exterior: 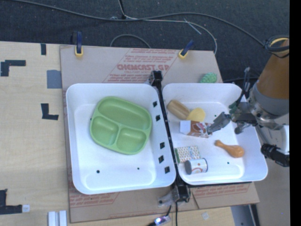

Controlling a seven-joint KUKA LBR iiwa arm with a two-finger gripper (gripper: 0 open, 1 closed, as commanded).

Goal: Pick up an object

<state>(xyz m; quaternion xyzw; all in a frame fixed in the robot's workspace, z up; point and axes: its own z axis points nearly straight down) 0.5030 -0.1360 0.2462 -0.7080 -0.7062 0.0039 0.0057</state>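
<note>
The right bin (249, 173) holds several small items. A brown roll-shaped object (178, 109) lies beside a yellow piece (197, 114). Just below them are a small white block (185, 126) and a red and white packet (199, 129). A patterned square (187, 152) and a small can (196, 165) lie on its near side, with an orange drumstick-shaped toy (230, 149) to the right. My gripper (220, 123) hangs low over the right bin, just right of the packet and above the orange toy, with nothing seen in it.
The left bin (80, 173) holds a green divided plate (121, 125). A black divider (162, 126) runs between the bins. A green ball (207, 78) sits on the cardboard behind the right bin. Two clamps (78, 45) (186, 48) and cables lie at the back.
</note>
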